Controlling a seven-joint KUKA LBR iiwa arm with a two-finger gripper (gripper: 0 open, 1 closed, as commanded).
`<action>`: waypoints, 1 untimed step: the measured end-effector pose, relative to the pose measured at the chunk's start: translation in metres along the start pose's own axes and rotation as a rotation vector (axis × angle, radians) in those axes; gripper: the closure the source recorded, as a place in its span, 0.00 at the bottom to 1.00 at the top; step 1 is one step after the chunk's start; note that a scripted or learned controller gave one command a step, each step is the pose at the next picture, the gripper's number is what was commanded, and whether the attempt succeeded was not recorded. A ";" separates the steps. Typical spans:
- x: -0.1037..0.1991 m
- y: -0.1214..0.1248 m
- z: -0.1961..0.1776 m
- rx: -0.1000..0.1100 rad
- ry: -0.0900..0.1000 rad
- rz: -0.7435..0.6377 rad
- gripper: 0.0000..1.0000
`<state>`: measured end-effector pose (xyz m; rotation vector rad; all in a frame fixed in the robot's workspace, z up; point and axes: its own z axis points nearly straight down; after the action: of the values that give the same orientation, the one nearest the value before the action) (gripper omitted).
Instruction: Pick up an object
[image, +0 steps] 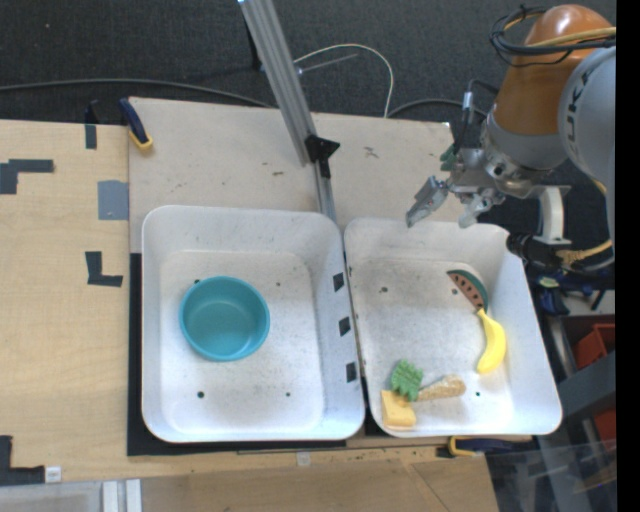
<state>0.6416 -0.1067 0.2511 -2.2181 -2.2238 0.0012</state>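
Observation:
My gripper (446, 210) hangs above the far edge of the right bin (440, 310), open, with nothing between its two fingers. In that bin a yellow banana (490, 345) lies along the right side, and a watermelon slice (468, 285) rests just beyond it. Near the front lie a green leafy toy (406, 379), a yellow block (398, 410) and a tan stick-like piece (442, 389). A teal bowl (225, 318) sits in the left bin (170, 250).
A slanted metal pole (290, 90) rises from behind the divide between the bins. Cables and a yellow clamp (137, 127) lie on the board behind. The arm's body stands at the upper right.

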 end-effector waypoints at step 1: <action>0.000 0.000 0.000 0.000 0.000 0.000 0.00</action>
<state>0.6416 -0.1067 0.2511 -2.2181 -2.2238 0.0012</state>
